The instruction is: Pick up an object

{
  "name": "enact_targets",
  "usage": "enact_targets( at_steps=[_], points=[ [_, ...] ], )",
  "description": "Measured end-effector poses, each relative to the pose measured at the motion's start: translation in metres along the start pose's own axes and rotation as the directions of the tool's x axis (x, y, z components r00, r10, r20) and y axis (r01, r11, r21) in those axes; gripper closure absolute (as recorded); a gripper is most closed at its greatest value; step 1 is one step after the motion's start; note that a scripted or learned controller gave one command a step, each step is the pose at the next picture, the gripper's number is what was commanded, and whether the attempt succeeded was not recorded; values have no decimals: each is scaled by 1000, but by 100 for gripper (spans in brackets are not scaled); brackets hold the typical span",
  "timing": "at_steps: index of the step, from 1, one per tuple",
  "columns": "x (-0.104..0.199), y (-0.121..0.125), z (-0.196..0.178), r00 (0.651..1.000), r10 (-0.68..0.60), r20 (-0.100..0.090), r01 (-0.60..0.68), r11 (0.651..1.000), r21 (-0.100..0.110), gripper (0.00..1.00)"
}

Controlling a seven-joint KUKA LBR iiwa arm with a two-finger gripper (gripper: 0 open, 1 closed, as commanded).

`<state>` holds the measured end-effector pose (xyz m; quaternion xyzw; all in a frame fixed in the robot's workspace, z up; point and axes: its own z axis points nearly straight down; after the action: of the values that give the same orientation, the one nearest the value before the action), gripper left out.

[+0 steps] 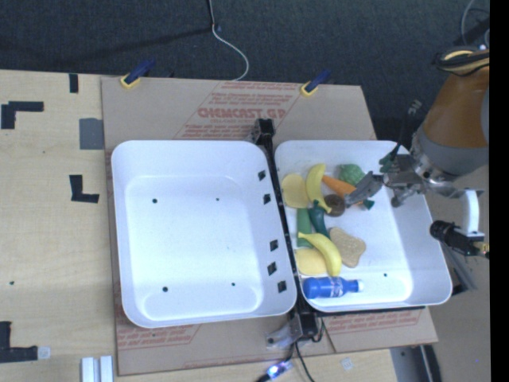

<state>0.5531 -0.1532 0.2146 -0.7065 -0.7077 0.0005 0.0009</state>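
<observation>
Gripper [355,197] low over right bin [398,237], near a brown piece [336,205] and carrot [338,186]. Jaw gap unclear; cannot tell any hold. Banana [324,250], bottle [330,287], cookie [348,247] well below the jaws.

Both bins [191,153] were plain white, resting on brown cardboard [238,106] printed with red lettering, over a pale wood-coloured surface [48,213] marked with black and grey shapes. The right bin held a yellow banana [324,249], a blue bottle [330,287], an orange carrot [338,185], a tan biscuit-coloured piece [350,247] and green items [350,172]. The arm [457,114] was grey with an orange band.
</observation>
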Motion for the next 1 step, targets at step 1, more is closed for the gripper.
enact_targets(
  at_steps=[1],
  points=[
    [-18, 23, 137, 1000, 1, 2, -1, 1000, 2, 0]
  ],
)
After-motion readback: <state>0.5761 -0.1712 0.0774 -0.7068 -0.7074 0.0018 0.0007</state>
